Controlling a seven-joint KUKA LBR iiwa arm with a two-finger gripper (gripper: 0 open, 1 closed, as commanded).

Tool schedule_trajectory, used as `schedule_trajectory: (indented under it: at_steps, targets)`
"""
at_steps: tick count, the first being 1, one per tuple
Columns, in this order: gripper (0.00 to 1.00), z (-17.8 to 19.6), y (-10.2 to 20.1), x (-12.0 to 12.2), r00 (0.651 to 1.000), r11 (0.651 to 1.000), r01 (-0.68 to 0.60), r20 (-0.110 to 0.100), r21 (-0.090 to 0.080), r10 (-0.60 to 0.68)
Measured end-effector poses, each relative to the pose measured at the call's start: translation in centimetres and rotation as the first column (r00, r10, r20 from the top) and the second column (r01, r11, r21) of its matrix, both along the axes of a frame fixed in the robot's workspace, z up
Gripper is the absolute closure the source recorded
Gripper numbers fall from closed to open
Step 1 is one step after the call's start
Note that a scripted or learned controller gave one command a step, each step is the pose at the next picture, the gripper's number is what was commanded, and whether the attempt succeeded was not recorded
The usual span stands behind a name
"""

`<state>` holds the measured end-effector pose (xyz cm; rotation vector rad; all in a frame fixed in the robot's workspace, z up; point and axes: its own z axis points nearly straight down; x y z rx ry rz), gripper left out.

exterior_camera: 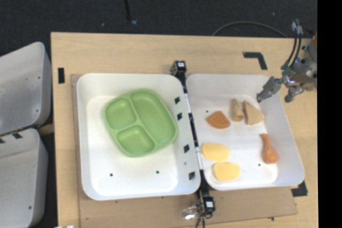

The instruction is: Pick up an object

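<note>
A: Food pieces lie in your right bin (288,168), all loose on its white floor. Take the green divided plate (140,122) in the left bin (88,168) as your landmark: everything to grasp sits to the right of it, across the divider.

B: Which piece is nearest that plate?

A: An orange wedge (218,119), just past the divider. Below it you have two pale yellow ovals (216,151) (226,171), one under the other. Farther from the plate stand a tan roll (236,109) and a tan slice (253,114), touching or nearly so. Farthest from the plate is an orange drumstick shape (269,149), near the bin's right wall.

B: And your end effector?

A: Your end effector (280,89) hangs over the right bin's upper right corner, far from the plate. Its two fingers look spread apart with nothing between them, well clear of every food piece.
</note>
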<state>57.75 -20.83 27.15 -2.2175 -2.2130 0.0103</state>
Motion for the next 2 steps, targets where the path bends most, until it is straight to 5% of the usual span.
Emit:
schedule_trajectory:
  at_steps: [1, 2]
  targets:
    - [0.0, 0.7, 0.1, 0.2, 1.0, 1.0, -0.002, 0.012, -0.002, 0.002]
    - [0.0, -5.2, -0.9, -0.1, 1.0, 1.0, -0.002, 0.008, -0.003, 0.002]
